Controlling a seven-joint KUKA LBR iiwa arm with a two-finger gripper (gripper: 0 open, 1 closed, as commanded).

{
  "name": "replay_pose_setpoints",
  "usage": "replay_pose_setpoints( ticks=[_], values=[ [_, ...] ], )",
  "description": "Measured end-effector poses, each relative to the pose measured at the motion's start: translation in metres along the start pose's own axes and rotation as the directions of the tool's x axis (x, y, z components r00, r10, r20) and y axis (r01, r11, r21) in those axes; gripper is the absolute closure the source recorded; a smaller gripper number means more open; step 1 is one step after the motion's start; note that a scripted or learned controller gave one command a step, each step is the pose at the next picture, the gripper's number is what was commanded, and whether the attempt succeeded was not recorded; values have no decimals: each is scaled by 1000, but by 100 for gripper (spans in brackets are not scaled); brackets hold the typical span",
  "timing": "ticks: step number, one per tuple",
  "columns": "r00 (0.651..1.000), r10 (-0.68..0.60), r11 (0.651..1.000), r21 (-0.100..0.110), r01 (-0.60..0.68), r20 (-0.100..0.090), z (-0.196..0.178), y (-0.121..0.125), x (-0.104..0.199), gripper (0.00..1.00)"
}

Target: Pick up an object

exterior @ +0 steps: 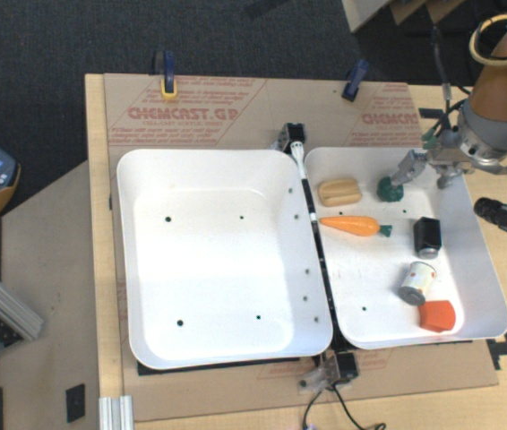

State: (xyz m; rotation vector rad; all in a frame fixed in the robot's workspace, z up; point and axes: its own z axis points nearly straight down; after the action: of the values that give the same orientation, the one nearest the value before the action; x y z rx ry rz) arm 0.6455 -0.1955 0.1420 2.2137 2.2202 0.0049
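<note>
Right white bin [479,267] holds six items. Tan bread-shaped block [339,192] near far-left corner; orange plastic carrot with green tip [354,227] just in front of it, lying crosswise. Small dark green rounded object [390,188] at far side, touching tip of metal tool [424,168]. Tool fingers spread apart, nothing between them. Black cylinder [426,236] mid-bin; grey-and-white can [416,282] tilted in front of it; orange block [438,315] at near edge. Left white bin [137,240] beside it on brown cardboard-covered worktop [101,150].
</note>
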Motion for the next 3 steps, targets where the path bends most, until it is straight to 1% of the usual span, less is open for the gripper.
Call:
replay_pose_setpoints(
  ticks=[1, 2, 3],
  values=[
    [1000, 1, 1000, -1, -1, 1, -49, 23, -16, 0],
    [1000, 4, 1000, 11, -4, -3, 8, 6, -29, 0],
    [1000, 1, 1000, 2, -1, 0, -5, 22, -21, 0]
  ],
)
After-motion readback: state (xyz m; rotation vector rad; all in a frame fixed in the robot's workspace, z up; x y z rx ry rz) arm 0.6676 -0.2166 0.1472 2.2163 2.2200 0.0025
